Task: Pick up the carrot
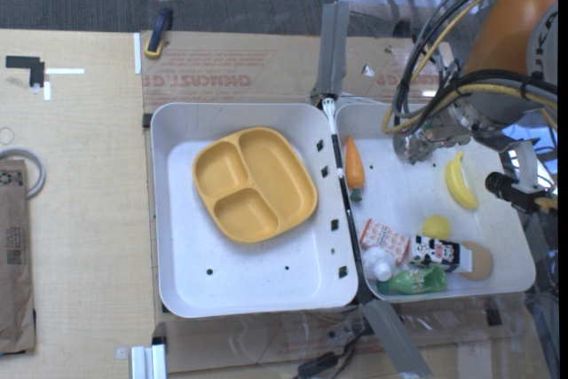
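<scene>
on the bench's far left i note a brown paper bag (15,253) at the edge, with bare wood beyond it. next comes the left bin (177,280), which holds a yellow divided plate (256,184) lying flat near its middle, three compartments facing up.

past the divider stands the right bin (510,266). the carrot (354,165) lies just inside its left wall, close beside the divider, lengthwise with its orange body toward the far side and its green end toward the near side. nothing touches it.

below the carrot, along the near-left part of that bin, i record a small red-and-white packet (384,237), a green item (415,281) at the near wall, and a black-and-white carton (437,253). a lemon (437,226) sits just above the carton, and a banana (459,182) lies further right.

my pincer (415,146) hangs over the far middle of the right bin, to the right of the carrot and well apart from it, level with the carrot's upper end. whether its jaws are spread or pressed together, i cannot tell; the cables and wrist housing obscure them. nothing is seen between them.
</scene>
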### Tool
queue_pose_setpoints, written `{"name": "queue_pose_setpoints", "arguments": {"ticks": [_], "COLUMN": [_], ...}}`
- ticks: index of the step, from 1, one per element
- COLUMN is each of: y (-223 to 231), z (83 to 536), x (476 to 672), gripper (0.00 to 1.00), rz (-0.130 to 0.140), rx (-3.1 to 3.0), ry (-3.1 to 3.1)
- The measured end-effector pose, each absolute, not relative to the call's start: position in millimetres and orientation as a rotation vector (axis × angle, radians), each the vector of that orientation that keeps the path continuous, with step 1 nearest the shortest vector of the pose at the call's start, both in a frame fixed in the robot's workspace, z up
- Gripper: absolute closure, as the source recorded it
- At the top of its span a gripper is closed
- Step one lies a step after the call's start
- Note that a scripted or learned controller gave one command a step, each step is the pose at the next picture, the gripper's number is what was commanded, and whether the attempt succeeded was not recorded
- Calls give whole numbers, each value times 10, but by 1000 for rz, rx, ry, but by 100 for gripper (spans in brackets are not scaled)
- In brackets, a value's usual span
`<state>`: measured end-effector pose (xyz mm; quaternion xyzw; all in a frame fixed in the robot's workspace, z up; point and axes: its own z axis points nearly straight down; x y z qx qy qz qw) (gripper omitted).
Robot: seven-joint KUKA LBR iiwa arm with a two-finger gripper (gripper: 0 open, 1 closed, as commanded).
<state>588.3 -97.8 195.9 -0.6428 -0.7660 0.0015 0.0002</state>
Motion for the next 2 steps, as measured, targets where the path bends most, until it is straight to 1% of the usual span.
{"name": "queue_pose_setpoints", "arguments": {"ticks": [1, 2], "y": [-780, -858], "z": [1916, 2012], "x": [5996, 5796], "gripper": [100, 100], "rz": [3, 3], "rx": [-1768, -1685], "ry": [-2600, -2651]}}
